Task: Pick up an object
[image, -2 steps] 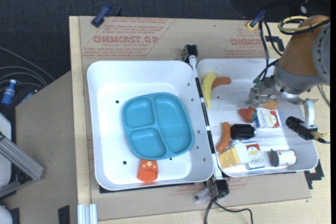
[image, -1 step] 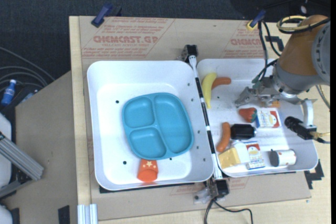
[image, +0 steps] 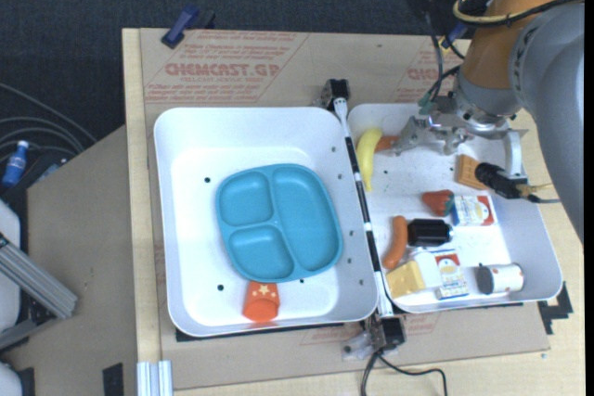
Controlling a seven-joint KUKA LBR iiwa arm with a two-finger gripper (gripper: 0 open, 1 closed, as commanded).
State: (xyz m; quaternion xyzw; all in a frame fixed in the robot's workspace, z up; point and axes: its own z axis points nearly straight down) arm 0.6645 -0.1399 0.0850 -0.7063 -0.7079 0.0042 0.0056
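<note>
Camera view: hand [image: 436,133] low over right bin [image: 534,241] back edge, near banana [image: 368,151]; cannot tell its grip, wrist hides it. Sausage [image: 397,238], black block [image: 428,232], cartons jumbled, partly overlapping. Left bin [image: 176,199]: blue tray [image: 277,221], orange cup [image: 262,301].

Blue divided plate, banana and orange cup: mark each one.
Blue divided plate [image: 278,223]: camera view, on the ridge where its compartments meet.
Banana [image: 368,153]: camera view, middle of its curved body.
Orange cup [image: 262,302]: camera view, on its side wall.
</note>
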